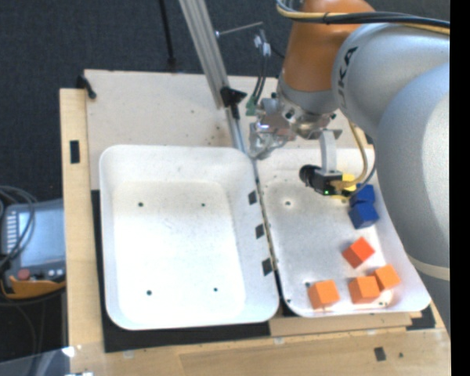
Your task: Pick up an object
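Nearest, along the front wall of the right bin (298, 225), three orange things sit in a row: left cube (323, 294), mid cube (364, 289) and right cube (387, 276); mid cube and right cube look to be touching, while left cube stands a little apart from them; a fourth cube (359, 251), also orange and turned cornerwise, lies just behind the row, near the bin's right side; farther back on that same side lies a blue block (363, 208), apart from all four cubes.

Left bin (172, 241) lies beside the right one, their long rims meeting down the middle; three small black tabs (260, 231) sit along that seam; its floor is white with fine dark specks and four small dark dots.

Both bins rest on a pale bench (74, 210); a slanted metal rail (204, 37) rises from the bench's far side, ending near the seam.

From the right, the grey arm (392, 61) reaches in, its orange band (317, 37) high above the far end of the right bin; the gripper (260, 143) is at the far end of the seam, over the right bin's far left corner, well apart from the cubes and the block; whether it is open or closed I cannot tell, nor whether it has anything in its grasp.

Off the bench, at the left, a grey handset with a screen (31, 241) lies among dark cables.
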